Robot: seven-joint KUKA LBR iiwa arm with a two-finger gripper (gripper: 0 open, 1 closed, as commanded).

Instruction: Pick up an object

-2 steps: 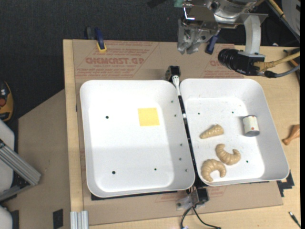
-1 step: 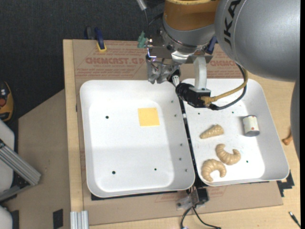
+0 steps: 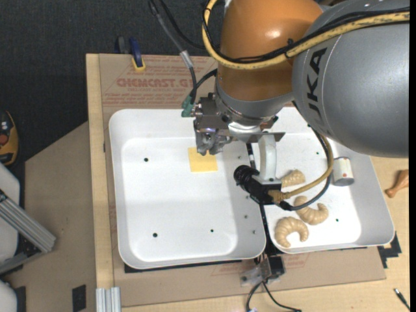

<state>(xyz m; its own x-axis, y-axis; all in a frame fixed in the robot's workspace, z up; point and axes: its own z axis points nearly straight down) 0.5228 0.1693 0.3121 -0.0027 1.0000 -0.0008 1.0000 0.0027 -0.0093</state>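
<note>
On a brown board (image 3: 162,83) printed with red lettering sit two shallow white bins side by side, the left bin (image 3: 130,239) and the right bin (image 3: 364,233), their inner rims touching near the middle of the view. Dark carpet-like flooring (image 3: 58,25) surrounds the board at the top and left, and a blue-and-yellow clamp (image 3: 136,52) grips the board's far edge. Cables (image 3: 170,23) loop across the arm (image 3: 312,64), which fills the upper right with its orange band and grey housing.

Below the wrist, the gripper (image 3: 208,145) hangs over the far right part of the left bin (how its tips are set cannot be told from this angle). A flat yellow square (image 3: 203,162) lies on the floor of that bin, right beneath and just in front of the gripper tip, seemingly touching it. Three pale croissant-shaped pieces (image 3: 302,221) lie in the right bin, well apart from the gripper.
</note>
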